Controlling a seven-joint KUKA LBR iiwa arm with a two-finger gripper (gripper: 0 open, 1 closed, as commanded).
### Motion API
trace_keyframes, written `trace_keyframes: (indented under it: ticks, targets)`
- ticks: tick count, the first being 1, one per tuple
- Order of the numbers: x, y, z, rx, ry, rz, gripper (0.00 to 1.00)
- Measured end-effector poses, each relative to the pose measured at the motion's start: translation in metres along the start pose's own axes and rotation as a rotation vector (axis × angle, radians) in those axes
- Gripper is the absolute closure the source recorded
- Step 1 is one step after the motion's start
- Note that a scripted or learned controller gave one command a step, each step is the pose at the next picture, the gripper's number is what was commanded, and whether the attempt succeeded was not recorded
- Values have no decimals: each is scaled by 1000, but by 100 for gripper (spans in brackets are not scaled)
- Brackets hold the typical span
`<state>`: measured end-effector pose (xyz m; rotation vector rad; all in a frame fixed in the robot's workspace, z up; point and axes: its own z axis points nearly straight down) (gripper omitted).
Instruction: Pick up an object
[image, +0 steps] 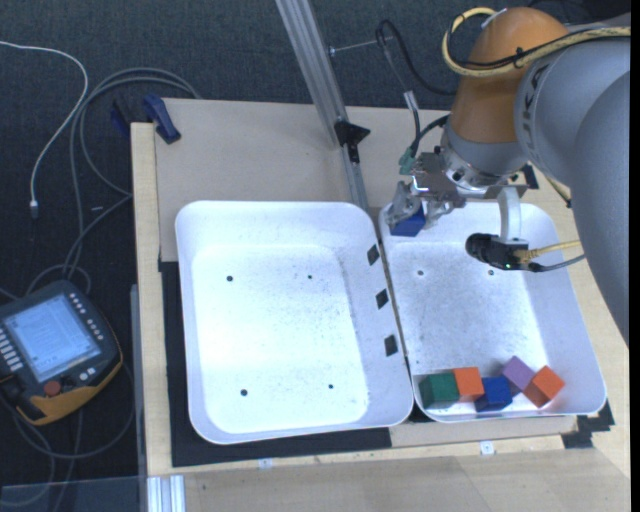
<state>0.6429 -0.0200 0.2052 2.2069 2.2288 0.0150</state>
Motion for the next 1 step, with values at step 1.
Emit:
trace_keyframes:
  ticks: [1]
  targets:
    - [77,-45,6,18,2,1,100]
